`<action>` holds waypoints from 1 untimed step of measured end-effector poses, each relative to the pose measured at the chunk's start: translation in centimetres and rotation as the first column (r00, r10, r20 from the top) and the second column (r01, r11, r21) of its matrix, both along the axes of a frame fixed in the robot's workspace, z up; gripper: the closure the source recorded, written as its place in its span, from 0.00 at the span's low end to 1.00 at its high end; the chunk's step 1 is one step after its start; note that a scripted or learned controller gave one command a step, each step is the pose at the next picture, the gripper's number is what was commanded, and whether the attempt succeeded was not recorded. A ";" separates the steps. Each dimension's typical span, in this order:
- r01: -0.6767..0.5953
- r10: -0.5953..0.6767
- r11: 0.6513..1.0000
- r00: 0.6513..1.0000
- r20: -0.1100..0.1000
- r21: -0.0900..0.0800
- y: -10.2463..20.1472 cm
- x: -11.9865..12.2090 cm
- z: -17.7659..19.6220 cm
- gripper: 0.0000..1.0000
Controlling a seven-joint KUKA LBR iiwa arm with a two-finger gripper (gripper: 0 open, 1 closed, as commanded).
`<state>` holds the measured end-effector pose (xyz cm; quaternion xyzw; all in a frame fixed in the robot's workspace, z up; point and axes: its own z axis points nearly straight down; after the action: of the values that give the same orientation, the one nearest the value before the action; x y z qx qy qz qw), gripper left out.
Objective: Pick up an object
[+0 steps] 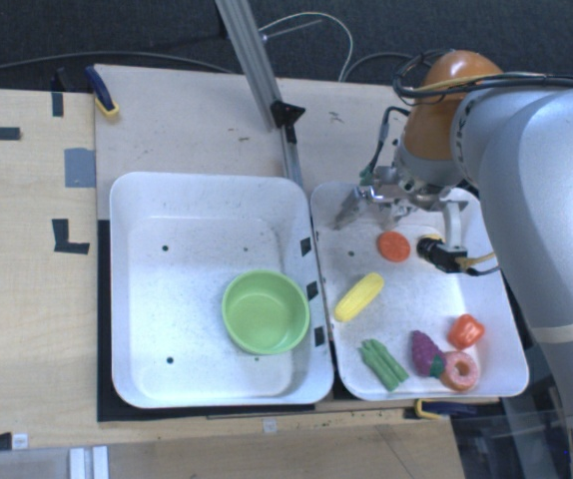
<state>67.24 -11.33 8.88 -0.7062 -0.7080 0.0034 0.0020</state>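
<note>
Gripper (351, 211) hovers in the right bin's (496, 312) far corner, jaws apart and unladen; next, descend onto something

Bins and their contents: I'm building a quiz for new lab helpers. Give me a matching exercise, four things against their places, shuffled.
Things:
1. green bowl
2. yellow corn
3. pink doughnut
4. orange disc

Places:
A. right bin, near corner on the arm's side
B. left bin, near the wall shared with the right bin
C. right bin, just below the gripper
D. right bin, middle, lying at a slant

Pairs: 1-B, 2-D, 3-A, 4-C
</note>
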 end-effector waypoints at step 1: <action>-0.002 0.002 1.000 1.000 0.000 0.001 0.1 0.0 1.0 1.00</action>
<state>67.24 -11.24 9.90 -0.7056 -0.7086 0.0030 0.0021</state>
